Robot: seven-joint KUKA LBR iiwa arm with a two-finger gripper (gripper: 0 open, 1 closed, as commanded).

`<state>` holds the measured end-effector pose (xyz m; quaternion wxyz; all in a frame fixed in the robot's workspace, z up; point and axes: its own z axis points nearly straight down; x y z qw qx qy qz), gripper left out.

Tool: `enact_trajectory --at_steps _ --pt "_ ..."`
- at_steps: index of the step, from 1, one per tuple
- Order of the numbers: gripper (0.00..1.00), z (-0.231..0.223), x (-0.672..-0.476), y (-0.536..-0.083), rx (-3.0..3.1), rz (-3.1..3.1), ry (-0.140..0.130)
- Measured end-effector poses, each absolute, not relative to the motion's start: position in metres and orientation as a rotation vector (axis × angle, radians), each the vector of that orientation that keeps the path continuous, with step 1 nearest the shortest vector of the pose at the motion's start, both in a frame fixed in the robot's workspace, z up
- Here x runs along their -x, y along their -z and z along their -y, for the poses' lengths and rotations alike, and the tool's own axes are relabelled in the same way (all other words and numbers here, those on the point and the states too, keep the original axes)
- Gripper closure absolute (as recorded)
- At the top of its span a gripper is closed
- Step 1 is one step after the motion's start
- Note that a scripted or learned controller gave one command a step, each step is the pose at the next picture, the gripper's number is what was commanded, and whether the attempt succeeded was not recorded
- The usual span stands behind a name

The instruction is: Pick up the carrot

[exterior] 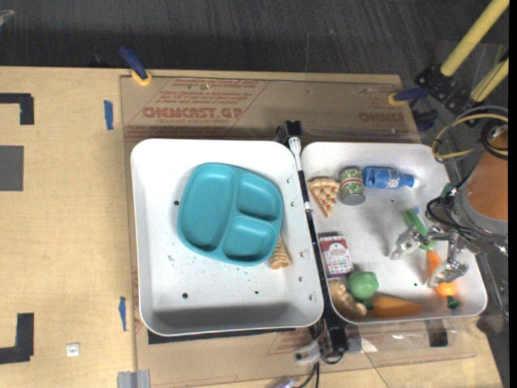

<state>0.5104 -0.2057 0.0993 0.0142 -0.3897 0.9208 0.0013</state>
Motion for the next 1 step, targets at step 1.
enact_trajectory --at_steps 1 --pt "0.00 0.2064 -0.5104 -0.0918 1.212 -2.867 -0.015"
